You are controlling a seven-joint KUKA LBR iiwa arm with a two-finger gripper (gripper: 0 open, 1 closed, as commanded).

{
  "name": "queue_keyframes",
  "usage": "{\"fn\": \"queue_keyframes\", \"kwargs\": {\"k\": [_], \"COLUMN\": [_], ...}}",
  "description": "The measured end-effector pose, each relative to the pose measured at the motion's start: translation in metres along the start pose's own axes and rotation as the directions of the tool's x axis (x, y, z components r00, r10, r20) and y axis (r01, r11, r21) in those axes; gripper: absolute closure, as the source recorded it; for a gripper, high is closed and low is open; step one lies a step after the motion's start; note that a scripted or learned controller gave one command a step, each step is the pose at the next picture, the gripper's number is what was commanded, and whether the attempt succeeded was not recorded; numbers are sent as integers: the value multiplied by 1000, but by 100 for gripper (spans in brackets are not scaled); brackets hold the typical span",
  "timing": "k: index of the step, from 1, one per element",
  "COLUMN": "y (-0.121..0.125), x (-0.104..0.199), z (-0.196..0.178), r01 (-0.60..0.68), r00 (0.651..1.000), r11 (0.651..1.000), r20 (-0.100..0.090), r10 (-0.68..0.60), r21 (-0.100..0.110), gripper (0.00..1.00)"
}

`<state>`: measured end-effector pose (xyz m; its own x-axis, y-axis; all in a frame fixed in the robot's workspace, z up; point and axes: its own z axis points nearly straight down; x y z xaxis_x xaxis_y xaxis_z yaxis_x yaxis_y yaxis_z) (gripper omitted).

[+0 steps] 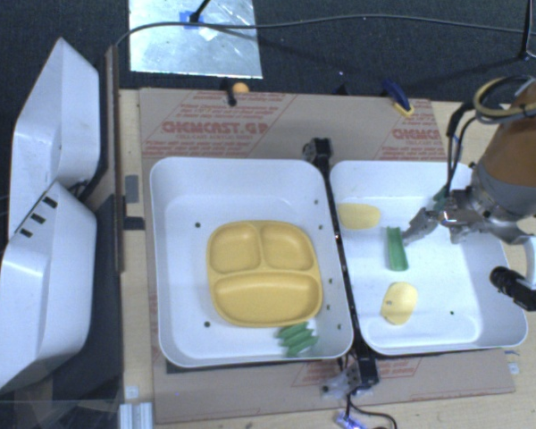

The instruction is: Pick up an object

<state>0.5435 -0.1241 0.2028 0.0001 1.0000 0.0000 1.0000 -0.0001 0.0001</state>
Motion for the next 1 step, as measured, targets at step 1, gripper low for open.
{"fn": "queue_keyframes", "kwargs": {"k": [1], "y": [-6], "x": [1], "z": [-9], "r01": [0], "r00": [1000], "r11": [1000], "r20": [0], "r10": [0], "r21": [-1], "gripper": [0]}}
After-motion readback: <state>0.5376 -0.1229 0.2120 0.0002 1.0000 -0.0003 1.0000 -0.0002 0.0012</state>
